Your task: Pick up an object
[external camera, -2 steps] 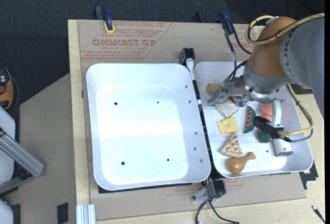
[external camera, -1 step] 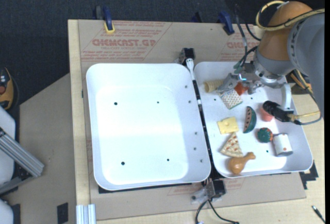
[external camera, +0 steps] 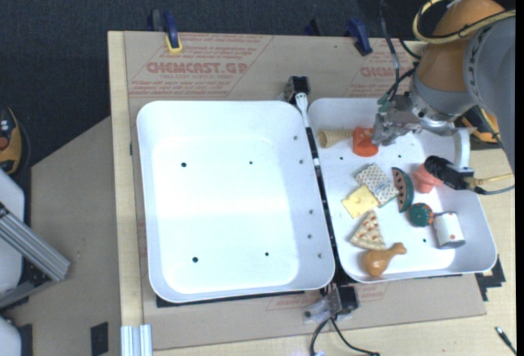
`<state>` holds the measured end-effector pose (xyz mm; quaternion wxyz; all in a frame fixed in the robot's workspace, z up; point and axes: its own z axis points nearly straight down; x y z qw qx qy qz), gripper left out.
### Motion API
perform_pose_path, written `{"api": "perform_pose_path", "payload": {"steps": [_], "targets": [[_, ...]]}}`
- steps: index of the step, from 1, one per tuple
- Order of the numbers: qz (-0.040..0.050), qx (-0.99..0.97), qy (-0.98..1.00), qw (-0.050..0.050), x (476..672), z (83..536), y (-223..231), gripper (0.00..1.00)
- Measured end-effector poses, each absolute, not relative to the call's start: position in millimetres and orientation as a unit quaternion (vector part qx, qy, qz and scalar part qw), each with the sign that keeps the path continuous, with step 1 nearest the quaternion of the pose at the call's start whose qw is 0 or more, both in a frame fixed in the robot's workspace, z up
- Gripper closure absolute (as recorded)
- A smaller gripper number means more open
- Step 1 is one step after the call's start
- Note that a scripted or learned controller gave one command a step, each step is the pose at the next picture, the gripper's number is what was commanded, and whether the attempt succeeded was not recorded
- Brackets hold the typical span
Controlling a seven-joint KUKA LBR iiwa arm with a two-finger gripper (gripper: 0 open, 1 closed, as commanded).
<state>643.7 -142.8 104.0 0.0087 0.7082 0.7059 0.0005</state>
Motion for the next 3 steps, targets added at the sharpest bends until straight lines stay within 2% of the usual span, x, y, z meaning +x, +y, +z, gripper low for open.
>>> {"api": "perform_pose_path", "payload": {"steps": [1,2,3], "targets": [[0.0,0.708,0.706,0.002,635.5,106.4,-169.3,1.0],[-0.0012,0.708,0.706,-0.001,599.2,114.1,-185.6,1.0],[0.0032,0.706,0.708,-0.008,543.5,104.8,-216.1,1.0]]}}
